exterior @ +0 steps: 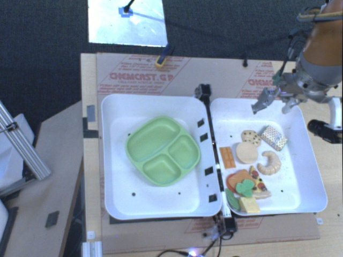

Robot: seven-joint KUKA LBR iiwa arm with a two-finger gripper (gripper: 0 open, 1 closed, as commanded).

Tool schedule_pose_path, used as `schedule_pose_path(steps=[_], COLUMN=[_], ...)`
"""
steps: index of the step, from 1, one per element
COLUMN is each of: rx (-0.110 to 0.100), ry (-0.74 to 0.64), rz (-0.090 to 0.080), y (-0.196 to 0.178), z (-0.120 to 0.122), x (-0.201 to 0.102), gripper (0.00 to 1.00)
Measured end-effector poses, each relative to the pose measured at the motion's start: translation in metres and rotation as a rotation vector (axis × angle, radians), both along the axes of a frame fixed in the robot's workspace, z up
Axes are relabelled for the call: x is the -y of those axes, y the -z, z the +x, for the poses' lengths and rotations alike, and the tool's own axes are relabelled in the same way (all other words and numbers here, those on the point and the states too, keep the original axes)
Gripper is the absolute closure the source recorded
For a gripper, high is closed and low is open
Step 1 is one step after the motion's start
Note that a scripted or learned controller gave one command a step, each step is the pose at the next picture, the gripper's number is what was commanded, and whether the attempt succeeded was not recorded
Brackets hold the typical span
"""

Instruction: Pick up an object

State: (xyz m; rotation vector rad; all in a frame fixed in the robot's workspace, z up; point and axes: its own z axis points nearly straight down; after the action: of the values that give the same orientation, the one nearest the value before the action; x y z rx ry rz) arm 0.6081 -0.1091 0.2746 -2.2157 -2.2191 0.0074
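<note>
My gripper [276, 104] hangs open above the back edge of the right bin [311, 173], with nothing between its two grey fingers [261, 103]. Below it in that bin lie several toy foods: a chocolate-chip cookie [250, 137], a patterned wrapped block [273, 137], a round cream biscuit [247, 153], a croissant [270, 163], an orange wafer [228, 157], a pizza slice [256, 186], a green leafy piece [245, 188] and a yellow cheese block [248, 204]. All sit apart from the fingers.
The left bin [115, 194] holds a light green divided plate [163, 151]. A black divider strip [211, 143] runs between the bins. A shiny square sheet [127, 15] lies behind the bench. A metal frame [19, 143] stands at the left.
</note>
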Motion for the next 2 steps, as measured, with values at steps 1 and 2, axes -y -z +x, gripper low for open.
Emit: schedule_pose_path(steps=[1, 2], rx=[0.009, 0.004], ry=[-0.001, 0.001], rz=[-0.001, 0.0], y=[-0.005, 0.056], z=[0.002, 0.003], x=[0.0, 0.005], gripper=[0.0, 0.0])
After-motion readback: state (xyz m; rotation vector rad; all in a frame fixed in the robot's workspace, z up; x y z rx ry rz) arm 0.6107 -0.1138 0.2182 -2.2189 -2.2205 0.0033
